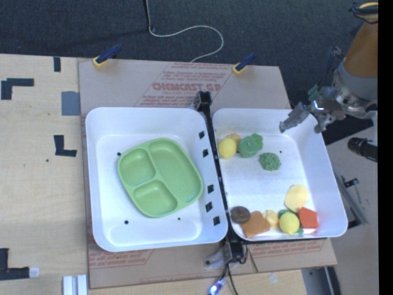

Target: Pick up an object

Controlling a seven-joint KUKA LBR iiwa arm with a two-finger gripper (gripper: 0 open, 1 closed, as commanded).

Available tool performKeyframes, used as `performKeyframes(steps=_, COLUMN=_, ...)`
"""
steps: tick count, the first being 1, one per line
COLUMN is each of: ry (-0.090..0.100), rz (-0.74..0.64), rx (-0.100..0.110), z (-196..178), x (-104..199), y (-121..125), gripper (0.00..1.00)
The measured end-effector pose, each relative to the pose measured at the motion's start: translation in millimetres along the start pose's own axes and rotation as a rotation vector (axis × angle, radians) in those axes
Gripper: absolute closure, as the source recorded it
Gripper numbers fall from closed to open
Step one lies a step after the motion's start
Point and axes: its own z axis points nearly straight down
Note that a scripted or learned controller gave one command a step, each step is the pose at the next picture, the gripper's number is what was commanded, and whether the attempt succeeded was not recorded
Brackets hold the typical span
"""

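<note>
- Arm [363, 54]: broad orange band over a grey wrist section.
- Gripper [305, 118]: grey metal, slim dark fingers, beside the right bin [328, 171].

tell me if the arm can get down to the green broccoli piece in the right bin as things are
Probably yes. The broccoli piece lies alone on bare bin floor, apart from the green toy and yellow lemon, with nothing over it. The gripper hangs above the right bin's far corner, close by.

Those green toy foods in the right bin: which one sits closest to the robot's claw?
The darker bumpy green piece, lying alone. The other green piece touches the yellow lemon, farther from the gripper.
</note>
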Motion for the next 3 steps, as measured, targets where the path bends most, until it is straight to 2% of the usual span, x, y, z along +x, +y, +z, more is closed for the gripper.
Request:
performKeyframes(steps=1, ry=0.001, rz=0.003, rx=0.006, z=179, x=-13, y=-49, gripper=0.00)
performKeyframes(steps=2, ry=-0.001, rz=0.001, rx=-0.002, z=160, x=-13, y=-45, gripper=1.00)
performKeyframes(steps=3, ry=-0.001, rz=0.001, rx=-0.002, z=161, x=-13, y=-45, gripper=0.00)
